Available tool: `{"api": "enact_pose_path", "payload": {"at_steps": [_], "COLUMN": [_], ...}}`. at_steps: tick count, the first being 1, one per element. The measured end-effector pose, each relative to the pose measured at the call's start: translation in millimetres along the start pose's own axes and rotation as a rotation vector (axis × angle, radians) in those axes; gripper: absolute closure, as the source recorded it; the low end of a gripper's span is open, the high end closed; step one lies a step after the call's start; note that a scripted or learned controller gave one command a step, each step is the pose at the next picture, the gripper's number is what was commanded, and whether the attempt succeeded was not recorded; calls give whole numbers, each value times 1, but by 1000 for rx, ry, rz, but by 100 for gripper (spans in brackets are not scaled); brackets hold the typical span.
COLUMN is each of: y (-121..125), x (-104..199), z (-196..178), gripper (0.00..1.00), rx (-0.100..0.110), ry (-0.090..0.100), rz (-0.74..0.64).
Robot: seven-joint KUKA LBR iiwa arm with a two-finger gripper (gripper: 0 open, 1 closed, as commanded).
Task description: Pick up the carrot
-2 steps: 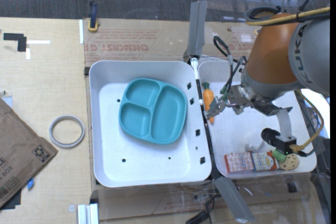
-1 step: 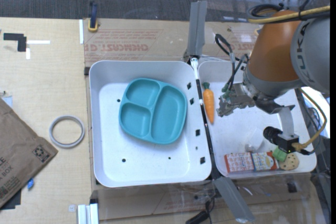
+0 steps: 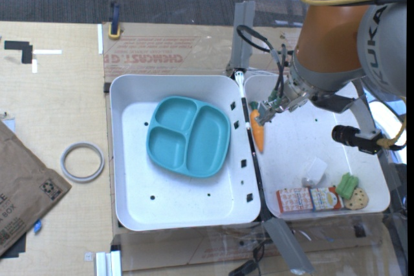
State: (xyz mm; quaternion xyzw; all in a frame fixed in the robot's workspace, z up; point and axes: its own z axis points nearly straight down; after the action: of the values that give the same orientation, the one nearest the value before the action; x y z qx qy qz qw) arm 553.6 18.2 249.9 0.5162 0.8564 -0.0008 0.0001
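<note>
Carrot [image 3: 258,132]: orange, tapered, smooth-skinned, with a stub of green at its upper end. It lies in the right bin [image 3: 284,168] hard against the left wall, next to the divider between the two bins. Its long axis runs roughly twelve to six, thick end up, point down.

Hand [image 3: 279,103]: it hangs just off the carrot's top, at about one o'clock from it; the carrot therefore lies toward seven o'clock from the hand. Whether the fingers are spread or closed I cannot tell, as wires and metal parts crowd the tip, and nothing can be made out between them. My judgement: a short drop toward seven o'clock, with the fingers straddling the carrot across its width, is what the pickup needs, and the bin wall leaves little room on that side.

Arm [image 3: 336,22]: glossy orange dome over grey casing, reaching in from three o'clock, with looped black cables.

Other items in the right bin, at five o'clock from the carrot:
- flat printed carton [image 3: 309,199], red and white;
- green ridged piece [image 3: 348,185];
- round tan cookie [image 3: 356,200];
- small clear or white item [image 3: 315,171], too faint to name.

Left bin [image 3: 129,139]: white, shallow, holding a teal plastic plate [image 3: 189,136] with three compartments.

Desk [image 3: 52,94]: pale wood, at nine o'clock, bearing a grey tape ring [image 3: 82,161] and a brown cardboard box [image 3: 22,194].
</note>
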Motion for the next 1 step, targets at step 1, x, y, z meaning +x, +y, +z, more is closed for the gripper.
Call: {"api": "enact_pose_path", "payload": {"at_steps": [1], "y": [-36], "x": [2], "z": [18], "gripper": [100], "rx": [0], "ry": [1], "rz": [-295]}}
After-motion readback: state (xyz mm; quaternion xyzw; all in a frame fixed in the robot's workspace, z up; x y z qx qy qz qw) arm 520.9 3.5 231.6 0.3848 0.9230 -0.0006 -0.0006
